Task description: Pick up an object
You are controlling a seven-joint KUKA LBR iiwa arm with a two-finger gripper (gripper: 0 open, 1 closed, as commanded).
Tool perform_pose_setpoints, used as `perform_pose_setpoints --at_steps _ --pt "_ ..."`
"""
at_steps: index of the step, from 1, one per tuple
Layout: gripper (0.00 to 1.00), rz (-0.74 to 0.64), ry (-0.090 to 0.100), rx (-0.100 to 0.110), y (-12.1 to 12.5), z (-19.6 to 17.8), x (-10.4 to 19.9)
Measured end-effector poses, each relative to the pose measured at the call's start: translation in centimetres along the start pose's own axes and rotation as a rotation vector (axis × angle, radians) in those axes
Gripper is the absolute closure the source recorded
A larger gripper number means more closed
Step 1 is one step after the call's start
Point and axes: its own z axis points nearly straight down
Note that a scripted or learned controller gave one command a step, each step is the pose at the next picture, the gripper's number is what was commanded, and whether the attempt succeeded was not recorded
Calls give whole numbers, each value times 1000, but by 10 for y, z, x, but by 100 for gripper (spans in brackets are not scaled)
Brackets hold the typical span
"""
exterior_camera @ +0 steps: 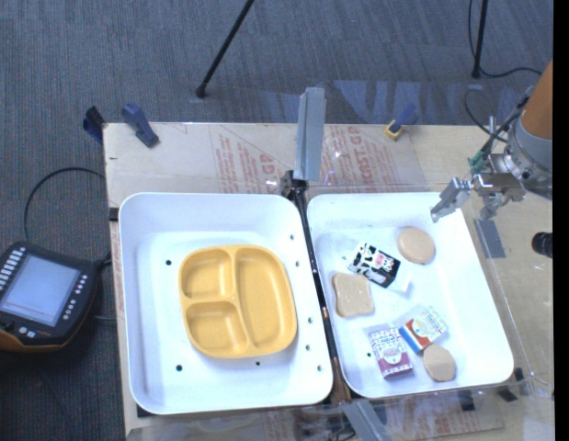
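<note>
Two gripper (pixel 468 200) fingers spread, seemingly holding nothing, milk carton (pixel 374 264) long axis slanting down-right

Red print on the cardboard sheet (pixel 256 159), not legible

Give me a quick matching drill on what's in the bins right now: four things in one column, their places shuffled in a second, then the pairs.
Things:
1. yellow divided tray
2. black-and-white carton
3. toast slice
4. gripper

Places:
A. over the right bin's far right corner
B. in the left bin
C. right bin, just in front of the carton, toward the divider
D. right bin, left of the far round tan cookie

Pairs: 1-B, 2-D, 3-C, 4-A
</note>
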Motion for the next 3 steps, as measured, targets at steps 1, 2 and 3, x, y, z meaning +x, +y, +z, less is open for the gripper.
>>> perform_pose_setpoints --at_steps 1,2,3 --pt "0 81 -3 -21 11 138 51" --pt "0 196 -4 -37 -27 148 79" --pt "0 116 -6 -39 -44 149 106"
